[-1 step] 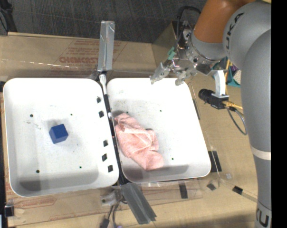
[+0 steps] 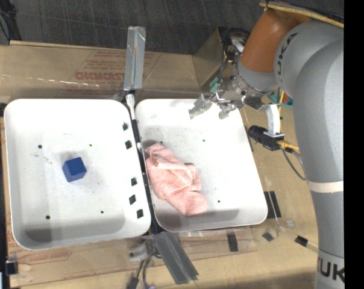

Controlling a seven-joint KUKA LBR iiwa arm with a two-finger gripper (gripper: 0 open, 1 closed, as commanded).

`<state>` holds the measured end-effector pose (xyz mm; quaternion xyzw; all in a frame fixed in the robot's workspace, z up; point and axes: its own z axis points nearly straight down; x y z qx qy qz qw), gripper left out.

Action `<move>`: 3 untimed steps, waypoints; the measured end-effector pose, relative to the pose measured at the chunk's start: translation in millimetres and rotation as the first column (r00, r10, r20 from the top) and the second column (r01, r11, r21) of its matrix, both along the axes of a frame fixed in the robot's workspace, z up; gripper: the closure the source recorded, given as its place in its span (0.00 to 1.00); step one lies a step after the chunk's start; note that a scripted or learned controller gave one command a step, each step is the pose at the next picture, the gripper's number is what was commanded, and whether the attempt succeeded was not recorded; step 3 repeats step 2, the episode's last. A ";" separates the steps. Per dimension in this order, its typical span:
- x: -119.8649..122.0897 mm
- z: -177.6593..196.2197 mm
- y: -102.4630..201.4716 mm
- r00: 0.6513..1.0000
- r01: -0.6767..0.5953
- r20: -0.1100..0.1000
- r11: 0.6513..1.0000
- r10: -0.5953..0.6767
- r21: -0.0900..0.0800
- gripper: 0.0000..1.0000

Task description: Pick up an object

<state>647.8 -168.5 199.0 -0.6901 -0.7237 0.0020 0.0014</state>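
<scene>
Cloth low in the right bin, gripper high at its far edge

Nearest to the camera, the pink cloth [image 2: 173,180] lies crumpled in the right bin [image 2: 242,185], close against the wall that divides it from the left bin [image 2: 25,161]; its long axis goes diagonally, from the upper left near the divider down to the lower right. In the left bin sits a small blue cube [image 2: 74,168], well apart from the arm. Farther back, the gripper [image 2: 210,108] hangs over the far edge of the right bin, its two fingers spread apart and nothing between them. So the cloth lies toward the camera and somewhat to the left from the gripper, and it is the nearer object; I judge the coming move must go down and forward to the cloth.
</scene>
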 end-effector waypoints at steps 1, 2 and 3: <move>-71.0 -74.8 10.2 0.998 0.056 -0.001 0.998 -0.056 0.002 0.00; -90.0 -105.5 13.7 0.996 -0.085 0.006 0.996 0.085 0.001 0.00; -90.0 -105.5 13.7 0.996 -0.085 0.006 0.996 0.085 0.001 0.00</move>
